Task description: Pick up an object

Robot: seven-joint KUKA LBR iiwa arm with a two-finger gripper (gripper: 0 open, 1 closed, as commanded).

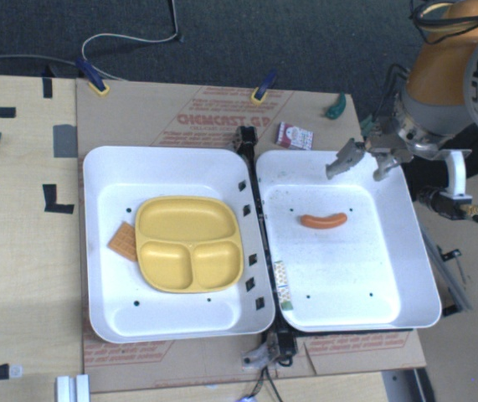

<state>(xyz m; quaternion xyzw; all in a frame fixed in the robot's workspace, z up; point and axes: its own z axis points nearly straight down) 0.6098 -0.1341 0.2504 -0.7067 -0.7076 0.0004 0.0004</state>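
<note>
You have two shallow white plastic bins side by side on a sheet of brown cardboard [222, 115] laid over the tabletop [21, 224]. The cardboard carries red printing; near its 12 o'clock edge you can read "CHEMCAST", the rest being too small to make out.

In the right bin [406, 300] lies a hot dog sausage [323, 220], a smooth orange-brown cylinder with rounded ends, slightly curved, resting a little toward 12 o'clock from the bin's centre. The bin floor around it looks faintly speckled.

In the left bin [105, 308] sits a yellow divided plate [190, 243], glossy plastic with rounded corners, one wide compartment toward 12 o'clock and two smaller ones toward 6 o'clock. A tan, cracker-like square [124, 242] pokes out from under its 9 o'clock edge.

The pincer [362, 165] hangs over the right bin's 1 o'clock corner, its two grey metal fingers spread apart with nothing between them, well apart from the sausage. Behind it you see the orange band [444, 65] of the arm.

A small red and white packet [293, 136] with unreadable print lies on the cardboard just beyond the right bin's 12 o'clock rim.
</note>
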